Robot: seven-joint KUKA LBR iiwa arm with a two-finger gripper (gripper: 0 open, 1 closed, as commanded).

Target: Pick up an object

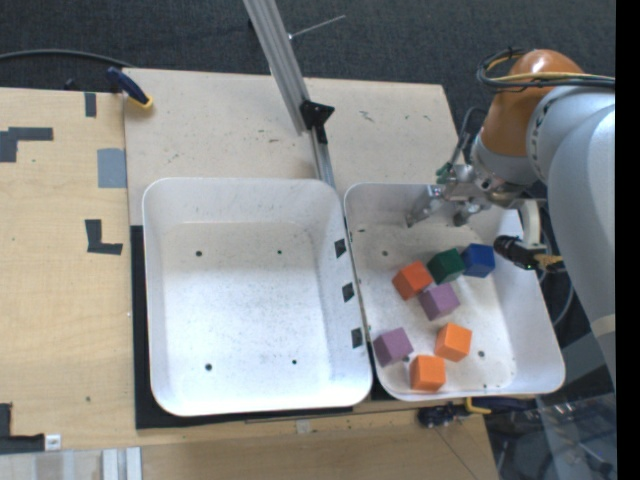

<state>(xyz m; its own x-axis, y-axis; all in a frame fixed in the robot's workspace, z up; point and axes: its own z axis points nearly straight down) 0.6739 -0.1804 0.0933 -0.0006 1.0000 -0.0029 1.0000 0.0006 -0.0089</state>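
My gripper [437,215] hangs over the back of the right bin [520,368], its two fingers spread and nothing between them. Below it in the bin lie several small cubes. An orange cube [410,280], a green cube [447,265] and a blue cube [479,260] sit in a row, closest to the gripper. A purple cube [438,300] lies just in front of them. Toward the front are another purple cube [392,345] and two more orange cubes [453,341] [428,372].
The left bin [160,268] stands beside the right one, sharing a middle wall. A slanted metal rail [283,58] runs down to the bins' back edge. The grey arm [570,168] fills the right side above the bin.
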